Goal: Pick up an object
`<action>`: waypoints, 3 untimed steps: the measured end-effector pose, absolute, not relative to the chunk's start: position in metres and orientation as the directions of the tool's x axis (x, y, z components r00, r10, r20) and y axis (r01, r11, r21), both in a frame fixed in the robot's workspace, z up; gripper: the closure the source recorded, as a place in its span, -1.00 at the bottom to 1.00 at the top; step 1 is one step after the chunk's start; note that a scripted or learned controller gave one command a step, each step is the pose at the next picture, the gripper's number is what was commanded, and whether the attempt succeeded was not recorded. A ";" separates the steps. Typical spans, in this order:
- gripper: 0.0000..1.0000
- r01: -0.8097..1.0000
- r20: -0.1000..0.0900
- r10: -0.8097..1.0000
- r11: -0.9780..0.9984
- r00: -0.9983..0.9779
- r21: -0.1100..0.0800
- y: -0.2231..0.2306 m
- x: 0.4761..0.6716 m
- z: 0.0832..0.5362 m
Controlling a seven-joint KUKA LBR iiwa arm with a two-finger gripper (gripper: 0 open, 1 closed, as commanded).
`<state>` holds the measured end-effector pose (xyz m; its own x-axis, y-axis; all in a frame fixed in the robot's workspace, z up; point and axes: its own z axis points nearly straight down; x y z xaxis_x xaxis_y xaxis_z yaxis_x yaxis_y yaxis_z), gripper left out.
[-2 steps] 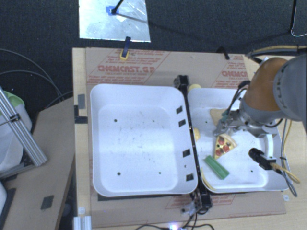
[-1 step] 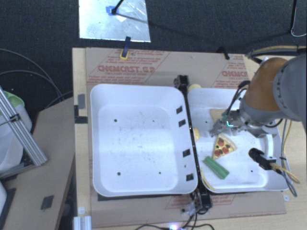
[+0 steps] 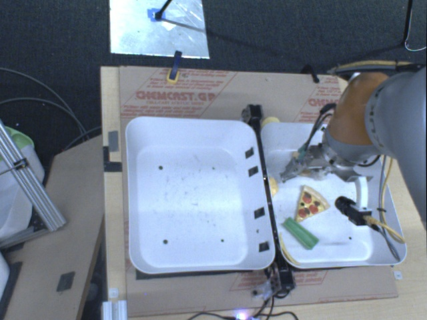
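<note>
- White bins sit side by side on your bench; the left bin [image 3: 193,192] has nothing for you to grasp, so your work is in the right bin [image 3: 333,245].
- You have two clear candidates there: a pizza slice toy [image 3: 311,203] near the middle, and a green block [image 3: 299,233] just below it, close to the divider between the bins. A yellowish piece [image 3: 270,121] peeks out at the far corner, too hidden to name.
- Your arm [image 3: 363,122] reaches in from the right, and the gripper [image 3: 291,170] hangs low over the upper part of the right bin, just above the pizza slice toy and apart from it.
- You are, I judge, in the approach step: nothing is lifted yet.
- Whether the claw is spread or pressed together I cannot tell; it is small and dark against the wrist hardware, and nothing is visibly pinched.
- Your next move likely calls for shifting the claw toward the slice or the block, squaring it over the chosen piece, then descending before closing.
</note>
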<state>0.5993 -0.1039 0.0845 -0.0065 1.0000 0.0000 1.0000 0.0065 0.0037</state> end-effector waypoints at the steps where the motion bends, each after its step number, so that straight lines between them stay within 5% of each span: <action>1: -1.00 1.000 0.002 1.000 0.000 0.000 -0.002 -0.092 0.532 0.135; 2: -1.00 1.000 0.002 1.000 -0.002 0.002 -0.001 -0.090 0.485 0.083; 3: -1.00 1.000 -0.002 1.000 0.004 -0.004 0.006 -0.101 0.537 0.085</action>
